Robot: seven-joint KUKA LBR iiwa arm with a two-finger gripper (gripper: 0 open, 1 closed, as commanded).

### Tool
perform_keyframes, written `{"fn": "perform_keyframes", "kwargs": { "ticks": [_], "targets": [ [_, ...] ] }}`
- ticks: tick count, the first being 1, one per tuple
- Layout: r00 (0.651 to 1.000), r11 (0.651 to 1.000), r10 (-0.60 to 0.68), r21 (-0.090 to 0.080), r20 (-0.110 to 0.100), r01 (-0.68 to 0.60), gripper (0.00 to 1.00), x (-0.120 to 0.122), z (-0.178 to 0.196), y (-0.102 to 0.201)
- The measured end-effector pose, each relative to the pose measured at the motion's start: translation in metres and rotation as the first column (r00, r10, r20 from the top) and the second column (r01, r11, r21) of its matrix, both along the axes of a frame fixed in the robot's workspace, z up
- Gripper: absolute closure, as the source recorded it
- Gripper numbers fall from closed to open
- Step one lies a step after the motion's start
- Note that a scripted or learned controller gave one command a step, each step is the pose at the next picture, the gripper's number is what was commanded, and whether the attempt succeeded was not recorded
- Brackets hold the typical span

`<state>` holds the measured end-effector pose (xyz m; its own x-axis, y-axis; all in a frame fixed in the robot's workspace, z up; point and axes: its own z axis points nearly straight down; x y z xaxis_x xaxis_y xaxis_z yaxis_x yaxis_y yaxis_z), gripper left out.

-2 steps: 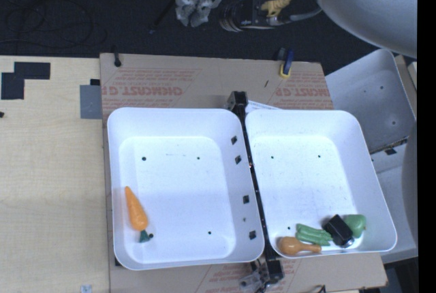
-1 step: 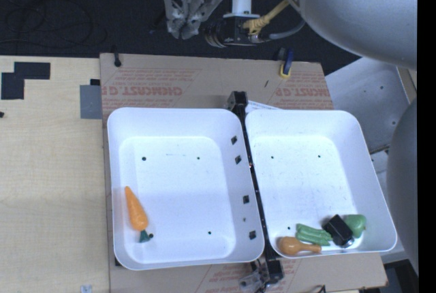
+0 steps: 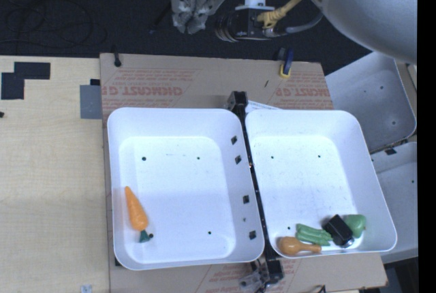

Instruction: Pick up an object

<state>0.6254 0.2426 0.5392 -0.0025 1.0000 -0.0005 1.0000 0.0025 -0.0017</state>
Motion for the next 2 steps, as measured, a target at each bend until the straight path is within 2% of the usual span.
{"fn": "perform_keyframes", "kwargs": {
  "ticks": [1,2],
  "targets": [
    [1.000,1.000,0.000,-0.001,-0.005,0.000,1.00,-0.019,-0.002,0.000],
    [1.000,1.000,-0.007,-0.005,-0.011,0.007,1.00,0.020,-0.089,-0.041]
  ]
}}
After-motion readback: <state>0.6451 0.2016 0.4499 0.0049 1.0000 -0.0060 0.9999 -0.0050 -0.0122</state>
